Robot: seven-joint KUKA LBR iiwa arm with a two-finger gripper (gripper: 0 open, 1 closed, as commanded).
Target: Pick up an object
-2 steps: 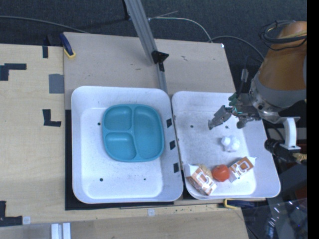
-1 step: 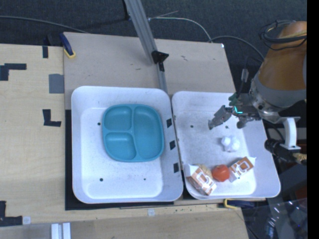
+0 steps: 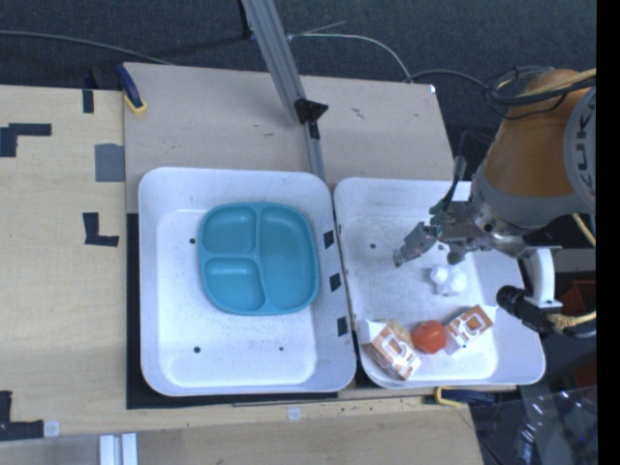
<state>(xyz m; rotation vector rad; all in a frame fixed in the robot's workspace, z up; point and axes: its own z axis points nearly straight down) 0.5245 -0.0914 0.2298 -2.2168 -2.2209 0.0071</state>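
1. Along the near wall of the right bin (image 3: 513, 361) three things are seen in a row: an orange-and-white packet (image 3: 392, 349) at the near left corner; a red ball (image 3: 429, 336) just beside it; a second orange-and-white packet (image 3: 470, 325) just beside the ball on the other side.
2. A small white object (image 3: 445, 279) is seen further in, on the floor of the right bin, apart from the row.
3. The tool (image 3: 426, 242) is held over the middle of the right bin, just beyond the white object; whether it is released or clenched cannot be told; nothing is seen between its fingers.
4. The arm (image 3: 538, 158), grey with an orange band, is seen reaching in from the right, above the tool.
5. A teal divided plate (image 3: 259, 258) is seen in the left bin (image 3: 165, 289), with three compartments, lying flat towards the far side.
6. Both bins are borne side by side on the bench (image 3: 194, 124); a grey metal bar (image 3: 276, 46) is seen slanting over the far part of it.
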